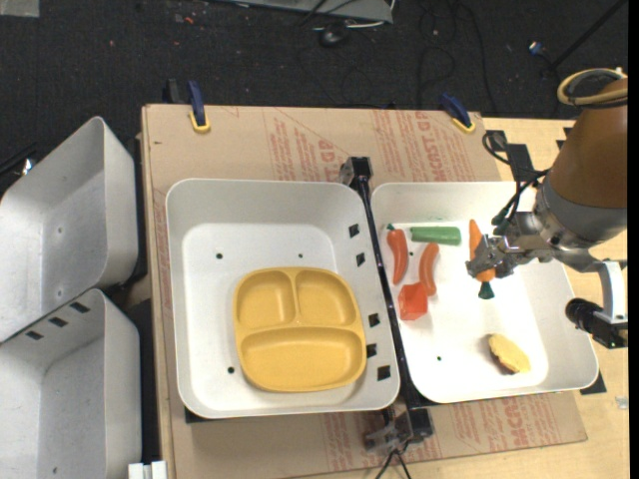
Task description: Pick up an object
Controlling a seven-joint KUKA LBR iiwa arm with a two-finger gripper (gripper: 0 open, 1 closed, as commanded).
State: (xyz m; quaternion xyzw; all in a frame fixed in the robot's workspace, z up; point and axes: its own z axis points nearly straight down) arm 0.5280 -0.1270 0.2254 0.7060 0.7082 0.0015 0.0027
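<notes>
- Carrot (475, 239): small orange piece in the right bin (559, 367), upper right area, touching or just beside the tool (486, 264). A dark green stub (486, 290) shows just below the tool tip; may be the carrot's top, can't tell.
- Tool: dark, low over the bin floor at the carrot. Can't tell how it is set or whether anything sits in it.
- Risk: a close beside the carrot instead of around it comes up empty. Cause: thin, slanted piece.
- Risk: tool nudges the carrot toward 9 o'clock, into the green stick (435, 235).
- Neighbours at 9 o'clock: two red peppers (398, 253) and a red chunk (412, 302), near but apart. Low risk of a double pick.
- Yellow piece (508, 353) at 5 o'clock, well apart.
- Left bin holds a yellow tray (298, 329); not involved.
</notes>
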